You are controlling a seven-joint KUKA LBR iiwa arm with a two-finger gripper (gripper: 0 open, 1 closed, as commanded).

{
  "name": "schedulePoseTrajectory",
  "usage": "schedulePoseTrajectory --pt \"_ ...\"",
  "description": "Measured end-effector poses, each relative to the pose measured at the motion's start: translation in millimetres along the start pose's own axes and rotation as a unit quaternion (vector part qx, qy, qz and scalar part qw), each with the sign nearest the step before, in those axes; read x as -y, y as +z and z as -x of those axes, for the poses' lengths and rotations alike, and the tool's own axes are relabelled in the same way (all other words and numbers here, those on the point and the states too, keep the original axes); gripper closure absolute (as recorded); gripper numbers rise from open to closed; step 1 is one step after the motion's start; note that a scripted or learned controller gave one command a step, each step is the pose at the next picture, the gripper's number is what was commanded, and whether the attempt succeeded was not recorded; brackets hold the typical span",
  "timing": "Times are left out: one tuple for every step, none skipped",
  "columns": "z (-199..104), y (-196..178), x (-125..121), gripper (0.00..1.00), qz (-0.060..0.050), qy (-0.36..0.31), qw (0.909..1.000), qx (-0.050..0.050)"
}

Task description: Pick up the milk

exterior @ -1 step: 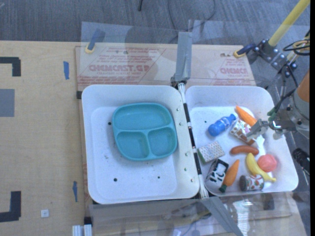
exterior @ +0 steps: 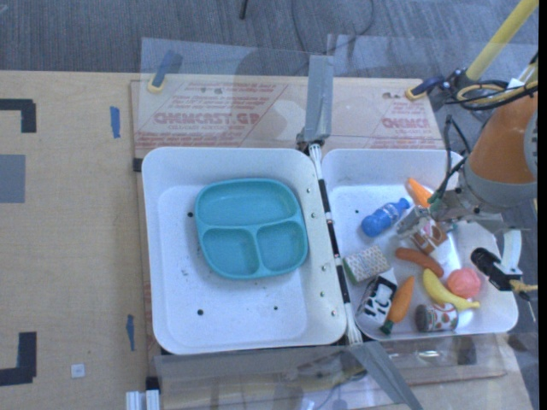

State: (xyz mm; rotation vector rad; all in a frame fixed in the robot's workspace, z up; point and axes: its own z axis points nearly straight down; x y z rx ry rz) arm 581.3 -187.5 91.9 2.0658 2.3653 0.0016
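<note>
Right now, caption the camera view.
Gripper over the right bin of toys; milk at its front; teal plate left.

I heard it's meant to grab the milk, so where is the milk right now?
The milk, a black-and-white carton, lies in the right bin near its front left corner, just below the grey sponge and beside a carrot.

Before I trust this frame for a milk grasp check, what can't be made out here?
- Gripper: finger state, blurred against clutter in the right bin.
- Milk: lower edge at the bin's near rim, carrot overlapping its right side.
- Arm: cut by the right edge.
</note>
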Motion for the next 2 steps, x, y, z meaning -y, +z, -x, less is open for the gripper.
schedulePoseTrajectory --pt "2 -11 0 1.00 0.002 0.002 1.0000 0.001" --pt "-75 -103 -16 1.00 0.000 -0.027 0.9996 0.000"
